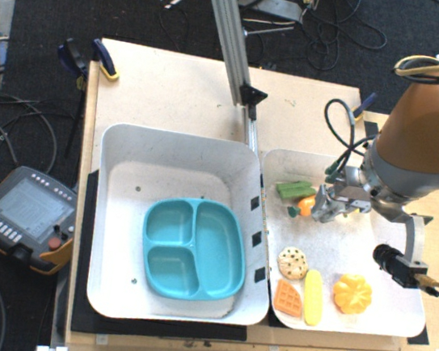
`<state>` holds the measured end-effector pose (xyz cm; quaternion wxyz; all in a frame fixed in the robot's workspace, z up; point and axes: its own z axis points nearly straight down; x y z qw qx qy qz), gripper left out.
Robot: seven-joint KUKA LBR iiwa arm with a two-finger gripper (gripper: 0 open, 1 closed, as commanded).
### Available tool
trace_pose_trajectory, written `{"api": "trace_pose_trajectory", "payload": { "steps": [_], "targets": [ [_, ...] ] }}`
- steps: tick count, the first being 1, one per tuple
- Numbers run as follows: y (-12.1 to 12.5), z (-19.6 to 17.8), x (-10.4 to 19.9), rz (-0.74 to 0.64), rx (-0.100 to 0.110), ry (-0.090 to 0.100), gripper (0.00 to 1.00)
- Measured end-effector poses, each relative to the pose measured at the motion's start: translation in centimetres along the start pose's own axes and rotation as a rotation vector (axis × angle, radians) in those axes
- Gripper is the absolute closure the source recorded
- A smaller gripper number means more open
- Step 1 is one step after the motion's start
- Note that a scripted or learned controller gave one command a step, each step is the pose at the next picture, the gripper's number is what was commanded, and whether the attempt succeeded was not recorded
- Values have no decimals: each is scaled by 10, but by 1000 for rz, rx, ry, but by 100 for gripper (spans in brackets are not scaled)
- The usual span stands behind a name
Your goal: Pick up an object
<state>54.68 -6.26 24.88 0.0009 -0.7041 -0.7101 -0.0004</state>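
My gripper (318, 212) hangs low in the right bin (393, 323), at its back left part, right beside a small orange piece (305, 206) and a green piece (294, 191). The orange piece touches or nearly touches the fingertips; I cannot tell whether it sits between them. Toward the bin's front lie a chocolate-chip cookie (292, 262), a waffle (289, 298), a yellow corn cob (312, 297) and an orange-yellow pepper-like toy (351, 293).
The left bin (118, 196) holds a teal three-compartment tray (192, 248). A slanted metal pole (232, 37) runs down to the wall between the bins. A black clamp (397, 264) juts over the right bin's right side. A teach pendant (21, 215) lies on the floor at left.
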Motion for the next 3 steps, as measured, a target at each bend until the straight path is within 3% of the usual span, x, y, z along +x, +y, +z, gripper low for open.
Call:
{"api": "trace_pose_trajectory", "payload": {
  "steps": [2,3],
  "targets": [
    [-12,-3,115,-1,1,1,100],
    [-17,14,159,1,3,-1,100]
  ]
}}
